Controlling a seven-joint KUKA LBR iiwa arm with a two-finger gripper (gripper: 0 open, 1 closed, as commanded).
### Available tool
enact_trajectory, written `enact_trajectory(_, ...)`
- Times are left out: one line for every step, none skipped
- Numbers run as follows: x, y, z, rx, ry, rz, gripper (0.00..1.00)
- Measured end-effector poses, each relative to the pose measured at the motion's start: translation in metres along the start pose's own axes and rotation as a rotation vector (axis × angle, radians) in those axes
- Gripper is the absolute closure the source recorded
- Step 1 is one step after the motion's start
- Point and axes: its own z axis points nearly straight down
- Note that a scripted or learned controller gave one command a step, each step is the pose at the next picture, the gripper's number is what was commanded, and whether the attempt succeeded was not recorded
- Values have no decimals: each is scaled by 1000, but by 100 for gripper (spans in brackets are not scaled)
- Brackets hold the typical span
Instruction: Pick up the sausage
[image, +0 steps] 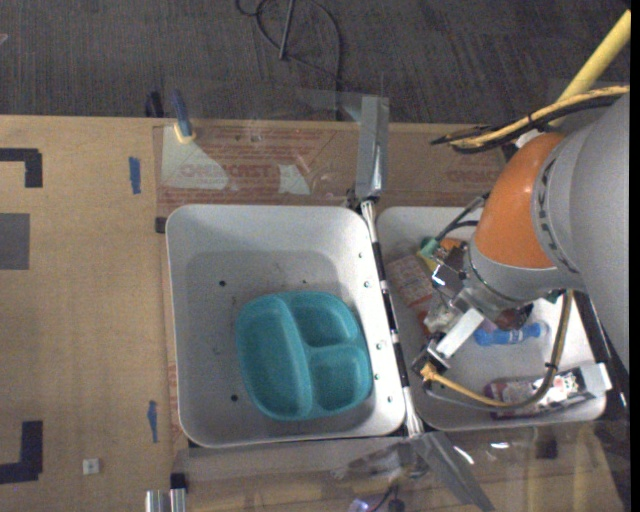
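Observation:
My gripper (447, 300) is down in the right bin (400, 335), near its left wall, mostly covered by the grey and orange wrist. A small reddish-brown piece that looks like the sausage (436, 319) pokes out at the gripper's lower left, close against it. From here I cannot see whether the sausage is between the fingers.
The left bin (200, 260) holds a teal divided plate (300, 352). In the right bin lie a brownish packet (405, 275), a green item (428, 247), a blue bottle (510, 333) and a flat printed package (530, 388) by the front wall.

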Motion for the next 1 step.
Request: enact_trajectory(37,-47,0,0,-1,487,100)
